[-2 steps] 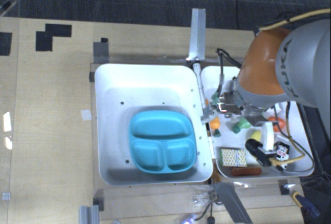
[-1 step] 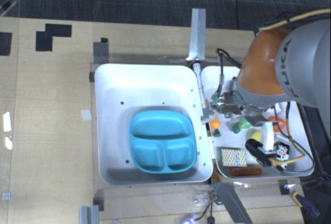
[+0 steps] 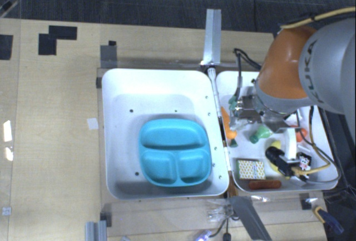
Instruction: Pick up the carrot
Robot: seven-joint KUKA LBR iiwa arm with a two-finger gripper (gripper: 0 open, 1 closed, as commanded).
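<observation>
Carrot [image 3: 226,123] lay against right bin's [image 3: 240,183] left wall, beside green toy [image 3: 260,134]. Gripper [image 3: 245,114] hovered just beside it; opening could not be told. Best approach: descend along wall, avoid green toy.

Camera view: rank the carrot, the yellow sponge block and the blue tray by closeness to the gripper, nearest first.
1. Carrot, at the right bin's left wall, just left of the gripper.
2. Yellow sponge block, toward the right bin's front.
3. Blue tray, in the left bin.
</observation>
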